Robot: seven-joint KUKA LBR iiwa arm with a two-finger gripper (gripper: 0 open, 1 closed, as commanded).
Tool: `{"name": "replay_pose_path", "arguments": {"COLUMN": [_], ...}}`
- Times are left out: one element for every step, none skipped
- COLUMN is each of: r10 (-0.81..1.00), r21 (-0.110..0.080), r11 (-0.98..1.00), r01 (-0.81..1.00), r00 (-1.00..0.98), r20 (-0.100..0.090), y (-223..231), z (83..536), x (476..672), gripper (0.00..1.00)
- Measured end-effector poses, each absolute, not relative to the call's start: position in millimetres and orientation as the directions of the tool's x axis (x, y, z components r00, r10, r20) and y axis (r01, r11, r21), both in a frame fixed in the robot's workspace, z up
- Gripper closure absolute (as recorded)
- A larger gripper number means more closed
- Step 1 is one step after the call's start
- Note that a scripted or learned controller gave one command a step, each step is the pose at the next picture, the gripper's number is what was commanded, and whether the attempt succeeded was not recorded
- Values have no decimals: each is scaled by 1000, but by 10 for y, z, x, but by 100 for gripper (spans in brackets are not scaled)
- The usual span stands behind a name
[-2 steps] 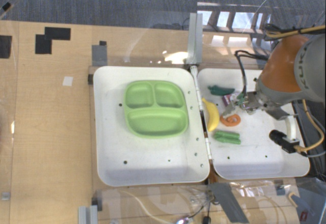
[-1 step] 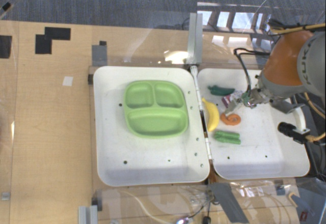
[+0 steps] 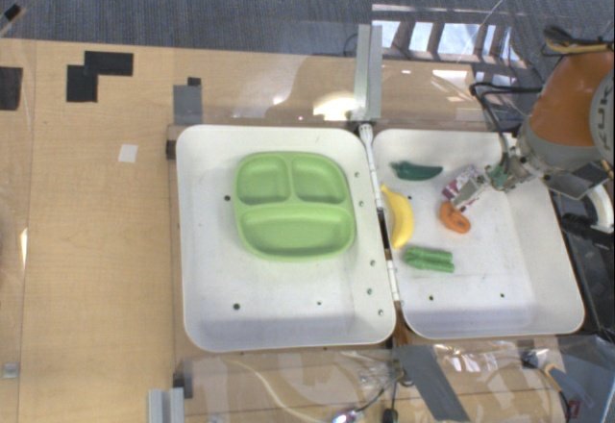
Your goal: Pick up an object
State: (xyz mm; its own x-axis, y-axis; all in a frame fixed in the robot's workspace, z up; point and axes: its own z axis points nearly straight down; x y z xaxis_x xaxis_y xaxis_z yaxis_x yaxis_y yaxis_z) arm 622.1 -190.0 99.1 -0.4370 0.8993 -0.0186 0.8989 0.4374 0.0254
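- The tool (image 3: pixel 468 190) hangs low in the right bin (image 3: pixel 538 306), just above the orange piece (image 3: pixel 455 218), likely its target.
- I cannot tell how far it is open or whether it grips anything.
- Banana (image 3: pixel 399 216) lies by the divider; green tray (image 3: pixel 293 205) fills the left bin (image 3: pixel 207 306).

The right bin (image 3: pixel 538 296) holds a yellow banana (image 3: pixel 399 216) along its left wall. A dark green pepper (image 3: pixel 416 171) lies farther back, an orange piece (image 3: pixel 455 219) at centre, and a light green vegetable (image 3: pixel 429 260) nearer.
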Motion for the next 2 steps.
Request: {"name": "replay_pose_path", "arguments": {"r10": [999, 999], "r21": [30, 27], "r11": [36, 46], "r01": [999, 999], "r00": [-36, -46], "r20": [-8, -5], "y": [-1482, -1070], "z": [989, 963], "x": [6123, 5700], "gripper": [0, 0]}}
